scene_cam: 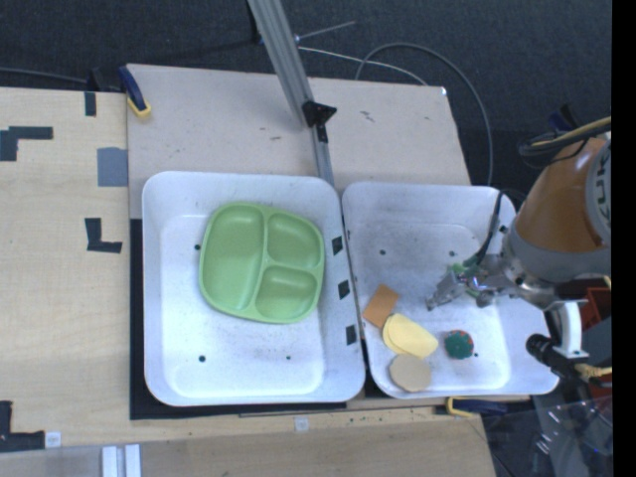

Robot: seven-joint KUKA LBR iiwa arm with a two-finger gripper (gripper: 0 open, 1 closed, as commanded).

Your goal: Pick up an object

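Bench: tan board under two shallow white bins side by side, dark floor beyond.
Target candidates: yellow piece [409, 336], orange piece [380, 306], tan disc [409, 373] and small teal ball [458, 345], clustered at the near edge of the right bin [397, 217].
Nearest to gripper: teal ball, just below and slightly left of the gripper [459, 288]; yellow piece further left and lower.
Long axis: yellow piece oblong, running upper-left to lower-right; orange piece tilted, touching the yellow one; ball and disc round, no axis.
Overlap: yellow piece resting partly on the tan disc.
Gripper state: low over the right bin's floor, nothing visibly held; finger spread cannot be made out.
Left bin [159, 266]: holds a green divided plate [262, 262], well apart from the gripper.
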